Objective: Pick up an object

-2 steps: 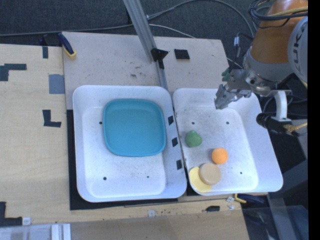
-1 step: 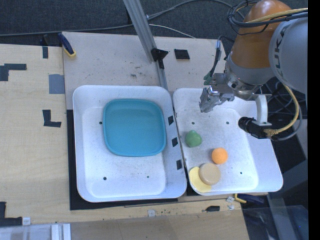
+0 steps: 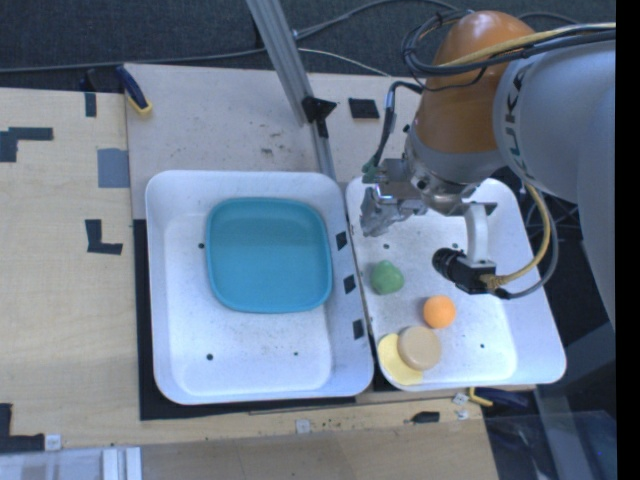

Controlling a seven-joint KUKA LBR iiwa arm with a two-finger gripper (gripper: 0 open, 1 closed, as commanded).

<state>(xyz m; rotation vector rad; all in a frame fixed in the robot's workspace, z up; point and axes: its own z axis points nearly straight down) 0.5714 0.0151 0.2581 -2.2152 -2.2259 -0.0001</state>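
Green object (image 3: 387, 277): roundish, no clear long axis, near the right bin's (image 3: 520, 358) left edge.
Gripper (image 3: 378, 211): above it, toward the bin's far-left corner; finger spread unclear, nothing visibly held.
Orange ball (image 3: 439, 312): nearer the front edge.

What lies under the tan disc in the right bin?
Under the tan disc lies a yellow piece, its edge showing at the disc's left and lower sides. The rest of it is covered, so its full shape cannot be told.

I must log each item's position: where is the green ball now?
The green ball lies in the right bin, near its left wall, just below the gripper and up-left of the orange ball.
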